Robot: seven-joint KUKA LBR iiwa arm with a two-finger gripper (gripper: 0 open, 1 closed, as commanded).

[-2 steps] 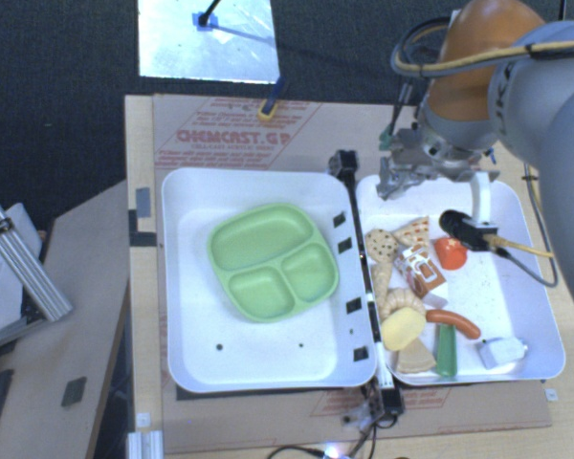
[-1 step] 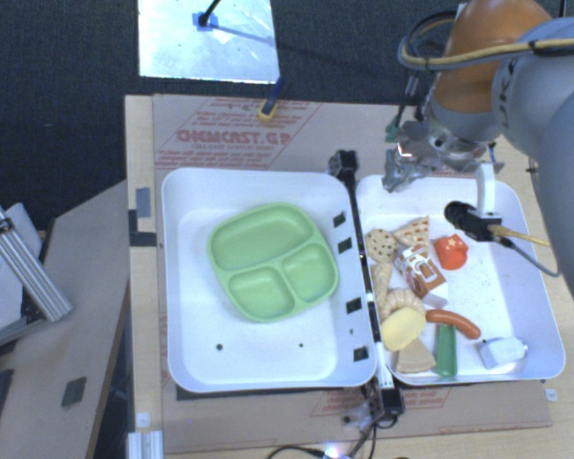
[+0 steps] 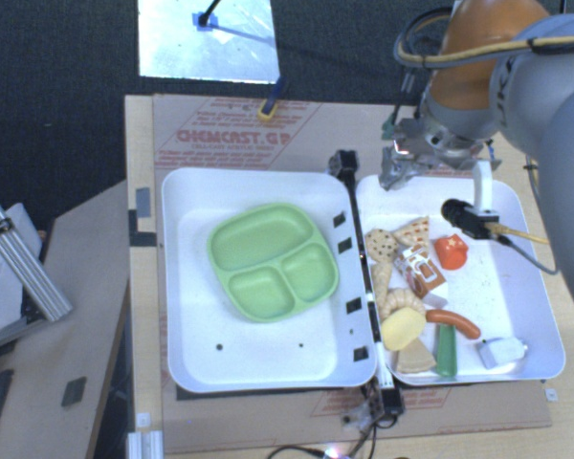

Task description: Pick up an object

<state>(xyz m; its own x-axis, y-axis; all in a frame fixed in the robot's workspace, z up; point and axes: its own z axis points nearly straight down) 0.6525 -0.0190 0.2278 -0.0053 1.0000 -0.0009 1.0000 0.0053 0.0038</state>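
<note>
Two white bins sit side by side. Left bin [image 3: 187, 352] holds a green tray [image 3: 273, 261]; toy food [image 3: 416, 295] crowds the right bin [image 3: 531, 304]. The gripper [image 3: 399, 173] hangs over that bin's far edge, its state impossible to tell.

Robot arm [image 3: 545, 84]: smooth, rounded grey casing topped by a glossy orange dome-shaped band [image 3: 488, 41]. Black and yellow cables [image 3: 430, 51] loop around the band's left side. Below it sits a silver metallic wrist flange [image 3: 445, 140], carrying a darker, blocky gripper [image 3: 397, 173] assembly with small red and green markings.
</note>
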